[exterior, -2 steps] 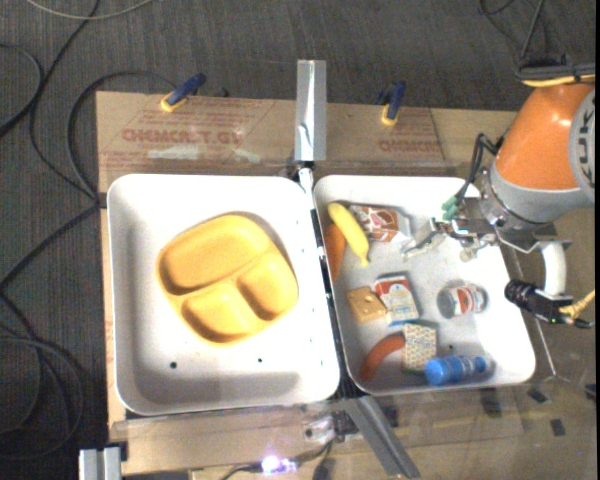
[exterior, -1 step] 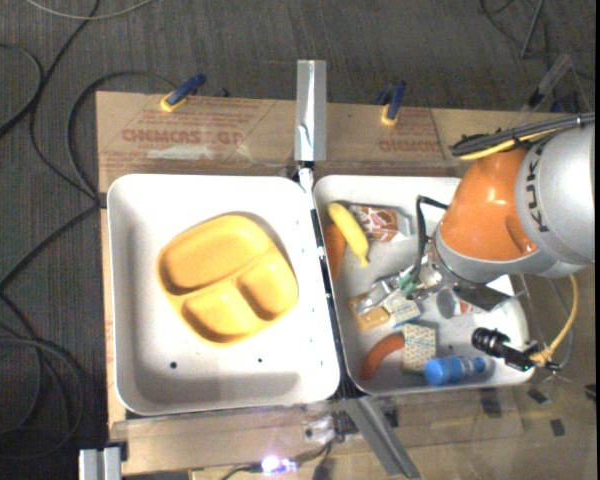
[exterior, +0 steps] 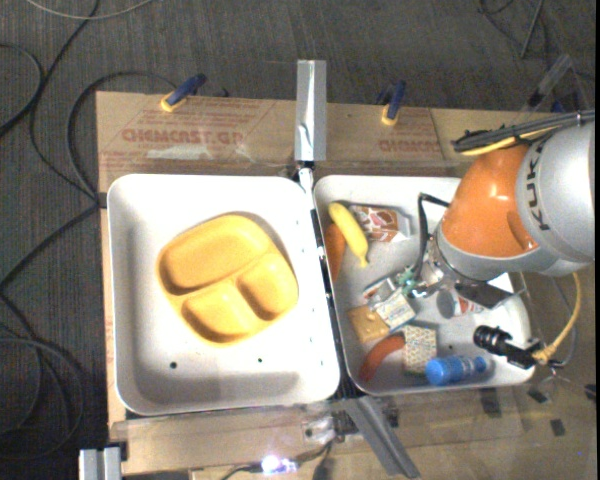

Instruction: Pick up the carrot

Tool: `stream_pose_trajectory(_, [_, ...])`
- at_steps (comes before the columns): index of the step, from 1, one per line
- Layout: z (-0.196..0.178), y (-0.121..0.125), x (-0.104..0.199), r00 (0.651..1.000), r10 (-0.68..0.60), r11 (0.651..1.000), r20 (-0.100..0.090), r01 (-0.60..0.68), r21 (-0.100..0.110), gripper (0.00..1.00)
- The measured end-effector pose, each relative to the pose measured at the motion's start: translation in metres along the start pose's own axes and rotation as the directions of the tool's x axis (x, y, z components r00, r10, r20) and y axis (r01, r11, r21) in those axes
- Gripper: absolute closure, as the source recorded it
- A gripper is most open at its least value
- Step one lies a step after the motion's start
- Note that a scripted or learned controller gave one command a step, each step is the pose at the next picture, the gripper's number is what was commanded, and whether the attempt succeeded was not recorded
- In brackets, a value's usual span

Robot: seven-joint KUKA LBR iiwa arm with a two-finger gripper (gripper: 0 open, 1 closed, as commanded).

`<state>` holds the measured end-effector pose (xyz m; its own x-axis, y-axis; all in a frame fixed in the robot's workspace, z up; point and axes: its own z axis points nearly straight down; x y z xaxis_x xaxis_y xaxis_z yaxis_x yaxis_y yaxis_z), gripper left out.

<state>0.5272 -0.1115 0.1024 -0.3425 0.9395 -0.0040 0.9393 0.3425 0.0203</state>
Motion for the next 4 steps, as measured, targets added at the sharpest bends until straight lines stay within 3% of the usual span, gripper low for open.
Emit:
stream_pose_trajectory(1, [0.001,-0.001,0.000,1.000,0.000,1.000,-0.001,0.000,0.002,0.00])
stream_pose_trajectory(2, [0.011,-0.033,0.011,0.882,-0.471,0.882,0.005,0.471,0.000,0.00])
stream_pose_trajectory(3, [0.005,-0.032,0.013,0.881,-0.473,0.881,0.001,0.473,-0.003,1.00])
stream_pose_trajectory(4, [-0.152,0.019,-0.072,0.742,-0.671,0.742,-0.019,0.671,0.012,1.00])
